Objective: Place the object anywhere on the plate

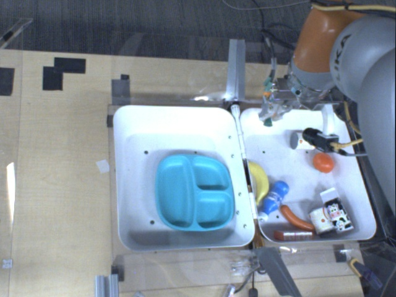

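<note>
A light blue divided plate [193, 192] lies in the left white bin [136, 135], a little towards the front. The right bin [272, 147] holds several loose objects: a yellow banana [258, 179] against the left wall, a blue bottle [273, 197] beside it, an orange ball [323, 162], an orange sausage [296, 217], a dark red stick [291, 234] at the front wall and a small white carton [331, 214]. My gripper [272, 111] hangs over the far left corner of the right bin, apart from all of these. Nothing shows in it.
A metal post [236, 73] stands behind the divider between the two bins. The grey arm [359, 54] with its orange band covers the upper right. Bare bin floor surrounds the plate on every side.
</note>
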Controlling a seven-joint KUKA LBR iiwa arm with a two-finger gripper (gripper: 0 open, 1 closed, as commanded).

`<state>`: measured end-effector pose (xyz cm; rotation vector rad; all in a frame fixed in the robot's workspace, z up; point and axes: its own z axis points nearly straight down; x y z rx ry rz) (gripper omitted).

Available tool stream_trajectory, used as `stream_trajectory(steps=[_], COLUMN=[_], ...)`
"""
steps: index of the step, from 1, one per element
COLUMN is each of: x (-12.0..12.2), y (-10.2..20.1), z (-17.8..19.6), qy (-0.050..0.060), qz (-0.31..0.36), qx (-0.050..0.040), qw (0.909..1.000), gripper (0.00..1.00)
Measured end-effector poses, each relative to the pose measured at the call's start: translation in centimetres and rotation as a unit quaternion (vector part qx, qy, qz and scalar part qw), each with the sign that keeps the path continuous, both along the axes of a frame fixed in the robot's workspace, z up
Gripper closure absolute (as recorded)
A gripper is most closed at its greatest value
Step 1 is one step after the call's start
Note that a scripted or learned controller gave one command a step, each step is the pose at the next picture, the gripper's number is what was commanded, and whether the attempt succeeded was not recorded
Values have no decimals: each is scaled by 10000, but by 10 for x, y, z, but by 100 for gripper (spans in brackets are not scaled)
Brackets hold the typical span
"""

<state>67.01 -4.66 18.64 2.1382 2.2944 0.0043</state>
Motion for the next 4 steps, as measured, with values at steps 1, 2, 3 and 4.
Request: stream_trajectory(steps=[1, 2, 3, 4], x=[-52, -88, -106, -167], y=[69, 156, 207, 228], z=[-1, -2, 48, 42], qy=[11, 18, -6, 18], qz=[-769, 568, 1763, 1806], qx=[15, 13, 9, 6], qw=[9970, 9984, 9843, 9835], gripper=[100, 100, 100, 100])
